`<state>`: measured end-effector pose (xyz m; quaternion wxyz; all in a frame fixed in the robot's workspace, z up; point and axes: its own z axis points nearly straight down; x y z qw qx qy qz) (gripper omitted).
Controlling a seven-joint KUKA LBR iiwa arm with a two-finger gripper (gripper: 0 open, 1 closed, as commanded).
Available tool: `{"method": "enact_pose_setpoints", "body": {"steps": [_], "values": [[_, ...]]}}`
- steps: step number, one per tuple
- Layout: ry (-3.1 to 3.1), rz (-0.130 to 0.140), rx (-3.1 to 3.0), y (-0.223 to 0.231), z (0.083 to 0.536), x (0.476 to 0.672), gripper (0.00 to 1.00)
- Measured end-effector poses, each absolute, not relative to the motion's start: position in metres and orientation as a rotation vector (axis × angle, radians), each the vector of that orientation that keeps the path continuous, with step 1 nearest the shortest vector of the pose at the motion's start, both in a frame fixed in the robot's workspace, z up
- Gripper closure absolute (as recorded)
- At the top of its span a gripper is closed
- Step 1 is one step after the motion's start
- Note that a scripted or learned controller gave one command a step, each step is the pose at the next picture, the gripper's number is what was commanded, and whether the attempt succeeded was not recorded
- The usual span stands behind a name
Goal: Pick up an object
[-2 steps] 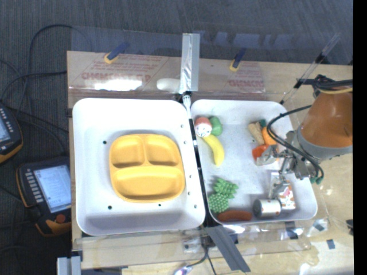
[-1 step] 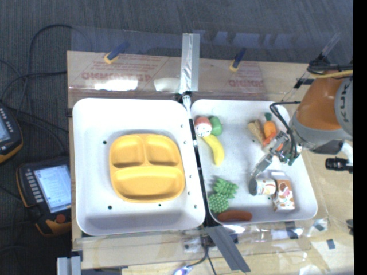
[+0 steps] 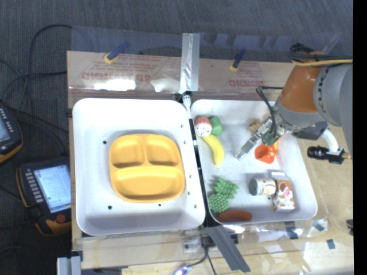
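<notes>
end effector [image 3: 250, 146] was found low inside the right bin [image 3: 304, 182], reaching in from the arm [image 3: 321, 93] at the upper right. its fingers pointed down and to the left; whether they were spread or pressed together could not be told, and nothing was seen between them. an orange cup [image 3: 265, 153] lay just beside the end effector, on its right, apparently touching the tool body. a banana [image 3: 215, 148] lay to its left, with a red-and-white ball [image 3: 202, 126] and a green piece [image 3: 215, 125] above that, against the bin's left wall. below the end effector stood a small can [image 3: 261, 187] on its side, with a printed carton [image 3: 283, 193] touching it on the right. further down and left lay two green bunches [image 3: 221, 193] and a red-brown sausage-shaped item [image 3: 234, 215]. well to the left, the other bin [image 3: 92, 153] held a yellow divided tray [image 3: 147, 167]. both bins sat on the bench [image 3: 332, 234].
</notes>
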<state>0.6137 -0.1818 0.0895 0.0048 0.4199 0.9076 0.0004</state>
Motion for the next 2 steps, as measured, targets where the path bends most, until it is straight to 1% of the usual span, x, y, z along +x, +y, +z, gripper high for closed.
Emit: {"method": "enact_pose_setpoints", "body": {"steps": [1, 2], "values": [[2.838, -0.007, 1.310, -0.183, 0.101, 0.615, 1.00], [2.622, -0.006, 1.726, -0.108, 0.253, 0.636, 1.00]]}}
